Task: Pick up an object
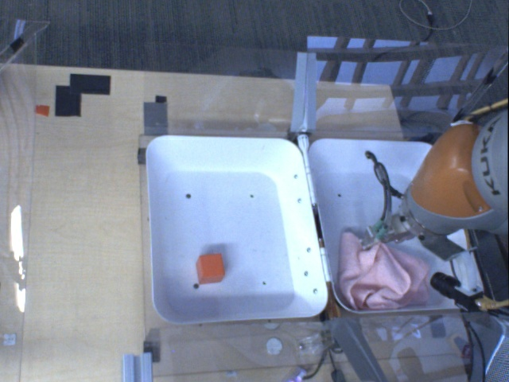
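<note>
An orange block (pixel 211 268) lies in the left bin (pixel 238 157), toward its near left part. A crumpled pink cloth (pixel 382 277) sits in the near part of the right bin (pixel 342 173). My gripper (pixel 380 237) is low in the right bin, at the top edge of the pink cloth. It seems to pinch a fold of the cloth, which rises to a small peak at the fingertips. The arm's orange band (pixel 449 177) hangs over the right side of that bin.
A metal divider (pixel 314 213) separates the two bins. A black cable (pixel 380 173) loops down along the arm inside the right bin. A grey metal frame (pixel 382 62) stands behind the right bin. Black markers (pixel 79 92) lie on the wooden bench at far left.
</note>
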{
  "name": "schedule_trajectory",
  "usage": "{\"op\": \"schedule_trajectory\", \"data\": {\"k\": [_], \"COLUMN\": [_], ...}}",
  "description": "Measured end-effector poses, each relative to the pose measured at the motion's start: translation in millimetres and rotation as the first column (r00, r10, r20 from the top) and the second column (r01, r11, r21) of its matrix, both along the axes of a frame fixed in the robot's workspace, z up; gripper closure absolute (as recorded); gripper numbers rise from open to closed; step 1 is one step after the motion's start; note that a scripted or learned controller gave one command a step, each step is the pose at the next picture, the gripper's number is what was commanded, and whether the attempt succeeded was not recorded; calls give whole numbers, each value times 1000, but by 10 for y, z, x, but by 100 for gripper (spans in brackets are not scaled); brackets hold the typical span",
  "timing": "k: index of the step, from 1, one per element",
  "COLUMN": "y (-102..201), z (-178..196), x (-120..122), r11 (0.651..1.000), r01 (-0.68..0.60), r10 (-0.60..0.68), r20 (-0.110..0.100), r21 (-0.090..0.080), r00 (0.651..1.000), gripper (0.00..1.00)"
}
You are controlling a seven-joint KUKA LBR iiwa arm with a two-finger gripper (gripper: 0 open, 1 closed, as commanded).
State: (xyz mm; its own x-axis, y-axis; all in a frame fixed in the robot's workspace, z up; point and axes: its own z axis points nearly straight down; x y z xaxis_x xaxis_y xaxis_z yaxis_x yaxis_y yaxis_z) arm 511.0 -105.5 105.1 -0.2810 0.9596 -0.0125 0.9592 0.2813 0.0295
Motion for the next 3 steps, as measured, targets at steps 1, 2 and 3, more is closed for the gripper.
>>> {"op": "schedule_trajectory", "data": {"k": [1,2,3], "y": [-1,-105,-94], "z": [0,-129,-4], "x": [0,-159,-122], "r11": [1000,997,998], "r01": [0,72,70], "r10": [0,-72,-70], "r20": [0,-7,2], "r21": [0,4,4], "r00": [1000,997,998], "gripper": [0,0,100]}}
